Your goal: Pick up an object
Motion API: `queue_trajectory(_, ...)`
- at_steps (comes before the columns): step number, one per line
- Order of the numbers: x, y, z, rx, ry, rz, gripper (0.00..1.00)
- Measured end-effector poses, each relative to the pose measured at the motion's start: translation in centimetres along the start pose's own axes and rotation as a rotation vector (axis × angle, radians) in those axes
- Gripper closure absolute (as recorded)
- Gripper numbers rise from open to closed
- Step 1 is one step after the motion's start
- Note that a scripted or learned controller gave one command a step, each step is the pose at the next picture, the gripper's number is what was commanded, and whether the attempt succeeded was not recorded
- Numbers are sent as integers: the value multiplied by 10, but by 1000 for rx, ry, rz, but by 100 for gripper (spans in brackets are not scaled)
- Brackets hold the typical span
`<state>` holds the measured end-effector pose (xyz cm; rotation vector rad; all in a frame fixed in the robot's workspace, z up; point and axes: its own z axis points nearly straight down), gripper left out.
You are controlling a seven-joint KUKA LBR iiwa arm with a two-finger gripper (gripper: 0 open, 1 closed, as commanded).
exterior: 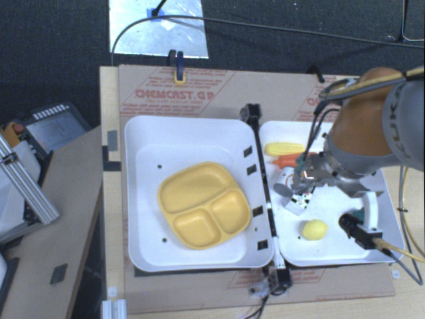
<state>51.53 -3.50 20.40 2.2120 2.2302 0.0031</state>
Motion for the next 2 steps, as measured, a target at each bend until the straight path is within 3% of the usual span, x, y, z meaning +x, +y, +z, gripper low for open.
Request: queue_trajectory(2,115,23,2,-1,1,-2,100)
